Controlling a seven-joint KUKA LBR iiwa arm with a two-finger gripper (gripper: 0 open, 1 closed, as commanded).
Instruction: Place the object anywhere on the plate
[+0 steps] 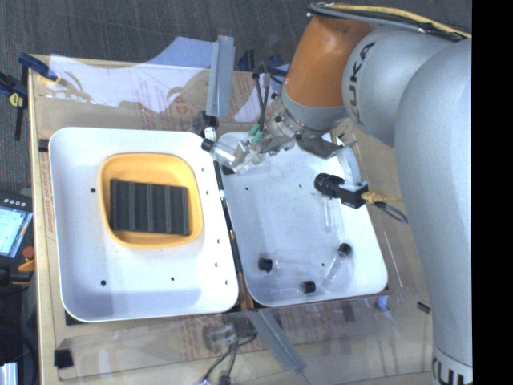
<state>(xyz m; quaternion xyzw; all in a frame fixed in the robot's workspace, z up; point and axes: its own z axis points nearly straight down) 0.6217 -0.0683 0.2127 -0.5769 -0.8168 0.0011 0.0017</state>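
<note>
A yellow plate (183, 172) with rounded corners lies in the left white bin (80, 271). A dark grey ridged rectangular object (151, 207) rests flat on the plate, roughly centred. My gripper (234, 156) hangs over the far left corner of the right bin (280, 207), close to the divide between the two bins and apart from the plate. The grey arm with its orange band (329, 54) reaches in from the upper right.
Several small clear pieces with black caps (264, 264) (308, 286) (343, 249) lie near the front of the right bin. A black cylindrical part (330, 185) with a cable juts from the arm over that bin. Papers and a grey bar (220, 74) lie behind the bins.
</note>
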